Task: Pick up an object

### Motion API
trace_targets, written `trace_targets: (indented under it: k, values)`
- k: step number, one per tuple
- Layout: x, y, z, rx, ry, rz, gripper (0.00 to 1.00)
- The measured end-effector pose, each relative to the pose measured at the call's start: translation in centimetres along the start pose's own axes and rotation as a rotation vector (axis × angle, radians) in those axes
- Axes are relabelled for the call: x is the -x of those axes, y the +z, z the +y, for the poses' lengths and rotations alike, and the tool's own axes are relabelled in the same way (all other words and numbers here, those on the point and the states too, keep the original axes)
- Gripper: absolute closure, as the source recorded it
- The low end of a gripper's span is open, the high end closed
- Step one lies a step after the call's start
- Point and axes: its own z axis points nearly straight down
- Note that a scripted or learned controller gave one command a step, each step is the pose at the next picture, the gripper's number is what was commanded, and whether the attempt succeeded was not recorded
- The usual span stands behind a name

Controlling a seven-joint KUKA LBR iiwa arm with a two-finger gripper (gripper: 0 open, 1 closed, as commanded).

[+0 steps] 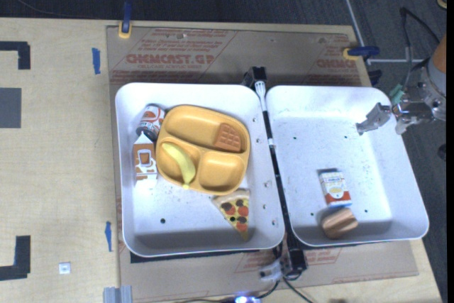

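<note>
The gripper [383,116] hangs at the upper right of the right bin [305,106], fingers spread apart and holding nothing. The small carton [333,187] lies lower left of it, long axis running up-down the frame.

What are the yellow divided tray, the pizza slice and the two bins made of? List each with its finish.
Yellow divided tray: probably moulded plastic, smooth and slightly glossy, with soft highlights on its rounded rims.
Pizza slice: looks like toy plastic or rubber, matte, with flat printed-looking toppings.
Left bin and right bin: likely thin formed plastic, possibly coated metal; white, faintly shiny, with speckles and scuffs.
</note>
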Motion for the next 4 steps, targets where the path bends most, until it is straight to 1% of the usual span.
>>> trace_targets:
  k: [1, 2, 3, 4]
  values:
    - [0.5, 12.4, -5.6, 0.008, 0.002, -0.003, 0.00]
    - [-5.6, 13.1, -8.3, 0.019, 0.002, -0.007, 0.00]
    - [-5.7, 13.1, -8.3, 0.019, 0.003, -0.010, 0.00]
    - [-4.7, 13.1, -8.3, 0.018, -0.001, -0.001, 0.00]
